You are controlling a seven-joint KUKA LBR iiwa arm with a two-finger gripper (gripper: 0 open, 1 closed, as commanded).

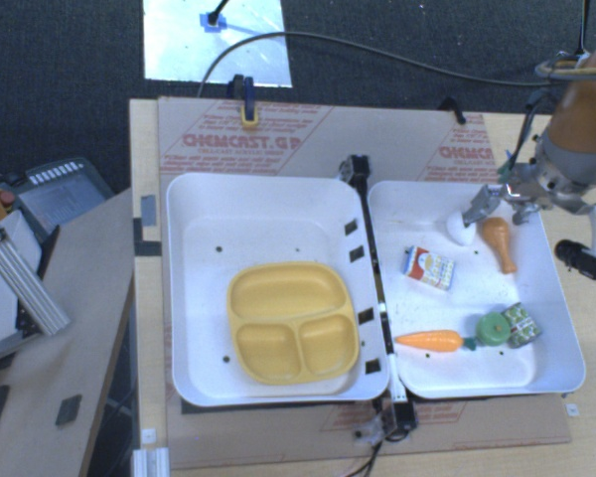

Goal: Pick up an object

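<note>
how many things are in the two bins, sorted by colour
Yellow: 1, the yellow three-compartment plastic tray in the left bin.
Orange: 2, the orange toy carrot and the orange-brown pear-shaped toy.
White: 1, the small white rounded piece.
Red and white: 1, the small printed carton.
Green: 1, the green toy.
Total: 6

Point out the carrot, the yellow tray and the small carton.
carrot (429, 342): camera view, middle of its orange body.
yellow tray (240, 297): camera view, left rim.
small carton (429, 268): camera view, centre of its top face.

Arm in from right, orange band up top; tool (504, 203) low, tilted left.
</note>
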